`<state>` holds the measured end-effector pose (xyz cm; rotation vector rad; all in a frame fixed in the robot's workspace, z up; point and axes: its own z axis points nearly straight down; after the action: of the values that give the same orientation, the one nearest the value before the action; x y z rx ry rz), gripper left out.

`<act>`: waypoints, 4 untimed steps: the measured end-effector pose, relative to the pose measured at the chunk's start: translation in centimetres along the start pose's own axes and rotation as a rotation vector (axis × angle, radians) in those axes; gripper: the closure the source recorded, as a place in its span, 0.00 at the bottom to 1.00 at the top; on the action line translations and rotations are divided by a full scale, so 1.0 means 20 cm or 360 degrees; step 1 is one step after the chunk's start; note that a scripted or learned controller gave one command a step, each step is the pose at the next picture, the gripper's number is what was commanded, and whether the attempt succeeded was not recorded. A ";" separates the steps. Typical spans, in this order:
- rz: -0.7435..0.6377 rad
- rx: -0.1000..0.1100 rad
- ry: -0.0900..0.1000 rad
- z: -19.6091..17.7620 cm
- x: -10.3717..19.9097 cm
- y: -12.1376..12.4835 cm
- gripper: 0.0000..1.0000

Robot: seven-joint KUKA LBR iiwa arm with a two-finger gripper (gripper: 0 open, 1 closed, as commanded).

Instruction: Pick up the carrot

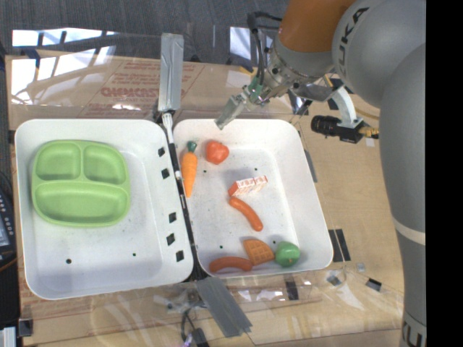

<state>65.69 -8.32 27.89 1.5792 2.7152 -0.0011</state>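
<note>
Bench [87, 85] w/ brown cardboard-like top carries two shallow white bins side by side. Grey arm [391, 71] w/ orange band comes in from the right, wrist above the far edge of the right bin [307, 186]. Left bin [94, 266] holds a green divided plate [79, 181], three compartments, sitting toward the bin's far-left part.

Gripper [226, 118] hangs over the right bin's far rim, tilted down-left; can't tell how wide it stands, nothing visibly between its tips. It's apart from all items.

Carrot [189, 170] lies in the right bin, up against the left wall by the divider btwn bins, green top pointing away, tip pointing nearer the camera. Red tomato-like piece [216, 151] just beside it to the right, near the far end. Mid-bin: small red/white carton [249, 186], w/ an orange-red sausage [247, 214] right below it. Near edge of bin: second sausage [230, 264], orange wedge-shaped piece [257, 251] touching it, green round item [288, 254] just beside the wedge.
</note>
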 end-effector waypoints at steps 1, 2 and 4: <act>-0.0321 0.0000 0.0000 0.23 0.15 0.08 0.00; -0.0757 0.0000 0.0000 0.43 0.26 -0.07 0.00; -0.1306 0.0001 0.0002 0.90 0.07 -0.22 0.00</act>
<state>61.22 -9.24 9.93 0.3654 3.1216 -0.0008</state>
